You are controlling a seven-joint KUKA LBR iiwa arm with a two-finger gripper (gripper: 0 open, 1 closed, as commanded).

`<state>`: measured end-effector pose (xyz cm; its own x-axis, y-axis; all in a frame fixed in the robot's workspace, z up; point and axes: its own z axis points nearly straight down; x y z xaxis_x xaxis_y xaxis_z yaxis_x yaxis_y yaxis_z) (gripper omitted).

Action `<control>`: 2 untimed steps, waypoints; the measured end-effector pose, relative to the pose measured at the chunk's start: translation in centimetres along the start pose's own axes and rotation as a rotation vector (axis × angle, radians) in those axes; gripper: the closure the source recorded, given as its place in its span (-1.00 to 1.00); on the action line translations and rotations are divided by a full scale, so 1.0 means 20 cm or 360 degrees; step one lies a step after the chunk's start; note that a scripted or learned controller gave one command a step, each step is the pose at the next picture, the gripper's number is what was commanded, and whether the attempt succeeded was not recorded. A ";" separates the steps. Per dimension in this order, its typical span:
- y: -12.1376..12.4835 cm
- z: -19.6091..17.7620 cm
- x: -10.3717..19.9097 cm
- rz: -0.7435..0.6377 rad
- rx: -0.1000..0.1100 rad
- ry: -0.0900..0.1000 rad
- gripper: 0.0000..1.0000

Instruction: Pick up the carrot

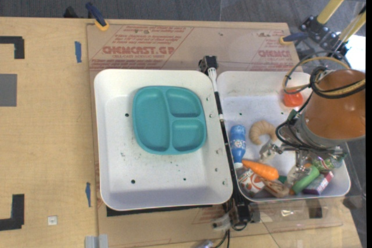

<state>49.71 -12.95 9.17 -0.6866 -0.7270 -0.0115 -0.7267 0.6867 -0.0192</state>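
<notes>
Carrot (261, 170) lies crowded near right bin's (256, 87) front rim.

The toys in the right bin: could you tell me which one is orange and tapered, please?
That is the carrot, lying flat near the bin's front, pointing left. The bottle beside it is blue and white, and the croissant behind it is tan.

1. I see bright, even overhead light across the bench (46, 125).
2. Both white bins (116, 183) glare slightly and look almost washed out.
3. Shadows are soft and short under the left bin's lower edge.
4. The orange band (343, 104) looks soft and slightly blurred.
</notes>
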 end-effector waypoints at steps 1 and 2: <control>0.10 0.00 -0.11 0.0689 -0.0006 0.0008 -1.00; 0.11 0.00 -0.10 0.0635 -0.0005 -0.0006 -1.00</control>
<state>49.60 -10.00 9.16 -0.9149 -0.4031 -0.0213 -0.4030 0.9152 -0.0093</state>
